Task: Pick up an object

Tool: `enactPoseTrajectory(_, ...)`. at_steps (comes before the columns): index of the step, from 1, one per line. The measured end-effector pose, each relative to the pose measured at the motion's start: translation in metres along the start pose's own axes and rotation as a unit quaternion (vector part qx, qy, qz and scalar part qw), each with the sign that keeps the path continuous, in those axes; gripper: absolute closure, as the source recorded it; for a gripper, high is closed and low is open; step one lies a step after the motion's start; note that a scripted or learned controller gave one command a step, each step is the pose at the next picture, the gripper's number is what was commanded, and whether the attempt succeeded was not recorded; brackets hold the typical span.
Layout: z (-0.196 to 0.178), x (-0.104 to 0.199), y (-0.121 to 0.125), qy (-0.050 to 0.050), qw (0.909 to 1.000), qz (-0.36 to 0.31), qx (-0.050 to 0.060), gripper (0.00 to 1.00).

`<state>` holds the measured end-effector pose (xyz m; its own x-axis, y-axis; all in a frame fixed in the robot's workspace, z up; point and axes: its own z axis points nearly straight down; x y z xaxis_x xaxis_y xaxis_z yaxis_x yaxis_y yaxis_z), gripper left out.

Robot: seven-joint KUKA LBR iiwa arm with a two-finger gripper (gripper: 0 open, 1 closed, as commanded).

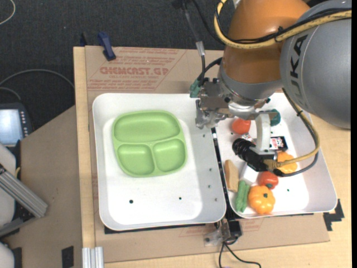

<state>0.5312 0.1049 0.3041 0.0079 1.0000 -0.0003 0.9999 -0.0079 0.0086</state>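
We see gripper (209, 116) over seam between two bins; whether clenched or released we cannot tell; nothing visibly grasped. Just right of gripper, in right bin (319, 190) -- round glossy red tomato (241, 126). Toward view's bottom from gripper, clustered: tan bread stick (231, 175), long green pod (242, 195), ribbed orange pumpkin (262, 199), smaller red ball (268, 178). Left of gripper -- smooth green three-compartment plate (149, 143), flat in left bin (106, 166).

A green divided plate (149, 149) lies in the left bin (156, 197); the right bin (312, 183) (under the arm (262, 32)) holds an orange pumpkin (262, 199)
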Motion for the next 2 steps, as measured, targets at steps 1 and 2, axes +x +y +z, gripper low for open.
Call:
enactPoseTrajectory(1, 0.143, -0.014, -0.059, -0.001, 0.9999, -0.002, 0.014, 1.0)
enactPoseTrajectory(2, 0.105, 0.052, -0.054, 0.001, 1.0, -0.007, 0.003, 1.0)
